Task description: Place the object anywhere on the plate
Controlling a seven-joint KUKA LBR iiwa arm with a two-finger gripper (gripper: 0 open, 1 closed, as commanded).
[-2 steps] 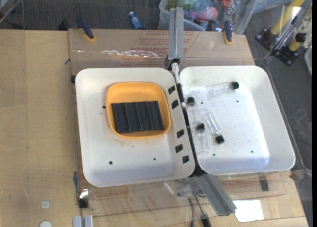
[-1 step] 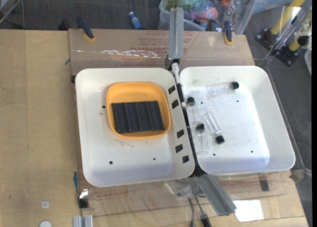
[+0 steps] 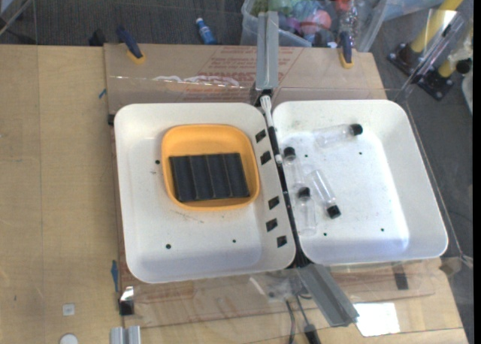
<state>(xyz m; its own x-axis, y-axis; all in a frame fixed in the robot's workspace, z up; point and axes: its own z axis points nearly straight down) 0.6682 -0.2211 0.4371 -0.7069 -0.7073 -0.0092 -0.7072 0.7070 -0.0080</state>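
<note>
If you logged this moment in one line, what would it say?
plate: orange, left bin, dark ribbed block on it | clear vials: right bin, not yet placed

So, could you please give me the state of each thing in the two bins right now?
Orange plate: in left bin, holding a black ribbed block.
Black ribbed block: lying flat on plate.
Clear vials: black-capped, lying on their sides, scattered in right bin, none on plate.

We can read no text here. Faint reddish printing runs across the cardboard sheet (image 3: 225, 64) along the bench's far edge behind the bins, too blurred for us to make out.
</note>
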